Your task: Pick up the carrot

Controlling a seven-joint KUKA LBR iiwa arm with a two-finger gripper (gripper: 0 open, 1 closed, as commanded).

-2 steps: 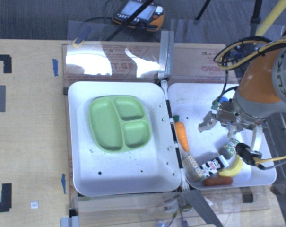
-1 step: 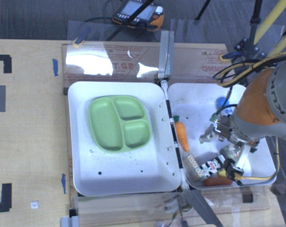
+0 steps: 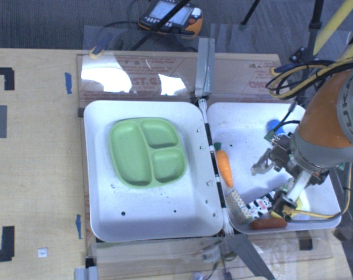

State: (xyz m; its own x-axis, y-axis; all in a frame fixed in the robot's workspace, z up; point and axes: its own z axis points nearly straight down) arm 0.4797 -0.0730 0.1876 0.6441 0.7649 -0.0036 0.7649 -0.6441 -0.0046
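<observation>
Orange tapered carrot (image 3: 224, 167) lies against the right white bin's (image 3: 246, 127) left wall, open floor beside it; metal two-finger gripper (image 3: 266, 165) hovers nearby, fingers spread, pinching nothing.

Two bins sit side by side on the tabletop (image 3: 30, 174). The left bin (image 3: 100, 214) holds a divided plate (image 3: 147, 151) toward its back half. In the right bin (image 3: 246, 127), the carrot (image 3: 224, 165) lies along the left wall, just beside the divider between the bins. Nearer the front edge, several small items (image 3: 259, 212) lie clustered together. The gripper (image 3: 271, 163) hangs over the right bin's middle, right of the carrot and apart from it. Behind the bins, a handheld device (image 3: 170, 15) rests on the floor.
</observation>
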